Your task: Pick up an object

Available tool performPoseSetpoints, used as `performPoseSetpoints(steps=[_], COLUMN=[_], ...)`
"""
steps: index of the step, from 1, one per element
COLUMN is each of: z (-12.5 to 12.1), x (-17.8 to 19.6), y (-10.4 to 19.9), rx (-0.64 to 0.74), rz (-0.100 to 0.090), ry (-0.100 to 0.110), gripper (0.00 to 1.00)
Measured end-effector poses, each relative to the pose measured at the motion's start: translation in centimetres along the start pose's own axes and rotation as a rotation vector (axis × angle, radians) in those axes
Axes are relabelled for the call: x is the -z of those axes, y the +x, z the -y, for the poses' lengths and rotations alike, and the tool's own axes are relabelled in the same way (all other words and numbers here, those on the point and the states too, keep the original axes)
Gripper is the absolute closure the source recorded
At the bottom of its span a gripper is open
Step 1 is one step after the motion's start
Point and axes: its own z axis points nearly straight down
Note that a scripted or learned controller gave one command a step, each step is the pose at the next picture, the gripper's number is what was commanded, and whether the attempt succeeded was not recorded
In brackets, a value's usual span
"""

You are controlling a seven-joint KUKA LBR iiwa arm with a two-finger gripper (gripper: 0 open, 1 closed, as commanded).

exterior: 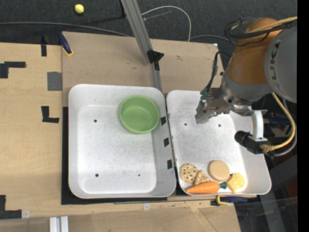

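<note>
1. Gripper (206, 111): seen in the right half of the frame, above the upper part of the right bin (193, 144). It is a dark grey block pointing down and toward the left; how far it is open cannot be told from this angle, and nothing can be seen held in it.
2. Arm (251, 57): it enters from the upper right of the frame. The orange band sits above the wrist, with the grey link at the far right edge. The wrist leans down and left over the right bin's upper right corner. A black cable runs down along the wrist to the gripper.
3. Right bin floor directly below the gripper is bare white with dark specks.
4. Objects in the right bin are grouped at its lower edge, well apart from the gripper: a speckled cookie (188, 171), a tan round bun-like piece (218, 169) to its right, a yellow ridged piece (236, 181) at the lower right corner, and an orange carrot (203, 188) lying flat along the front wall. The carrot touches or nearly touches the pieces above it.
5. Left bin (96, 153): sits just beside the right bin, rims meeting at centre frame. A green bowl (139, 114) stands upright in its upper right area.
6. Bench (29, 129): light wood with black tape marks at left. A grey slanted pole (137, 25) comes from the top centre.
7. A small yellow ball (79, 8) lies on the dark floor at upper left.
</note>
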Motion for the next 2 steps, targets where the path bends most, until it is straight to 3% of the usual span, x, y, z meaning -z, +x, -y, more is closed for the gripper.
performPoseSetpoints(steps=[2], z=[-3.9], x=[-0.7], y=[11.4], rx=[0.0], rz=[0.0], ry=[-0.002], gripper=[1.0])
